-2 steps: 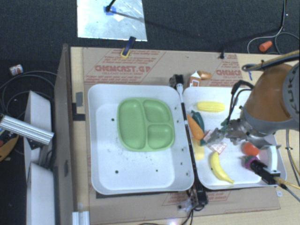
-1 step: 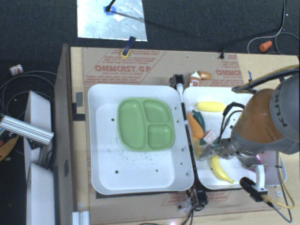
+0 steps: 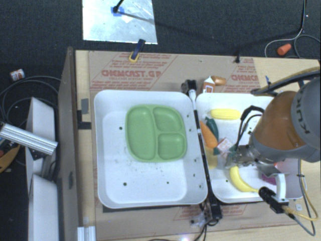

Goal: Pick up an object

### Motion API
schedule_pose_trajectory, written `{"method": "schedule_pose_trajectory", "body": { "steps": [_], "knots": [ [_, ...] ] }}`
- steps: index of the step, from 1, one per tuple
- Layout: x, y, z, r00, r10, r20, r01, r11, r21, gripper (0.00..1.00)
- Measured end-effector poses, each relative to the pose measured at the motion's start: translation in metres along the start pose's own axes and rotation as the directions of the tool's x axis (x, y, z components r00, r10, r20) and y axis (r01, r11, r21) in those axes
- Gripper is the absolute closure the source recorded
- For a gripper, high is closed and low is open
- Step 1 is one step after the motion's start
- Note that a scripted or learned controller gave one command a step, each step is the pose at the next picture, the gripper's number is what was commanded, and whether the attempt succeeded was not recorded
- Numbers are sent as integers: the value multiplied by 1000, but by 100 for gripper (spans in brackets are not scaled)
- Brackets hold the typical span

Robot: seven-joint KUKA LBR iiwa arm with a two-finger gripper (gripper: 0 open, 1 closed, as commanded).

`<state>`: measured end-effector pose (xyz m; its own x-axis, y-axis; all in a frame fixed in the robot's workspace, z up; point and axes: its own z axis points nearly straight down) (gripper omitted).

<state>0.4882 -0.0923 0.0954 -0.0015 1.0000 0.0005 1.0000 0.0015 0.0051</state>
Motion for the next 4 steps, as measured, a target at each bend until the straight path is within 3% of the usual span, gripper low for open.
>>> {"method": "schedule_pose_trajectory", "body": {
  "steps": [1,2,3,4],
  "knots": [
    [58,30,-94,1000,-10,-1,10,1000,-7,100],
    [53,27,-89,1000,-1,0,1,1000,3,0],
    [-1,31,7,1000,4,4,-4,1000,-1,0],
    [1,34,-11,1000,0,4,0,1000,-9,100]
  ]
}}
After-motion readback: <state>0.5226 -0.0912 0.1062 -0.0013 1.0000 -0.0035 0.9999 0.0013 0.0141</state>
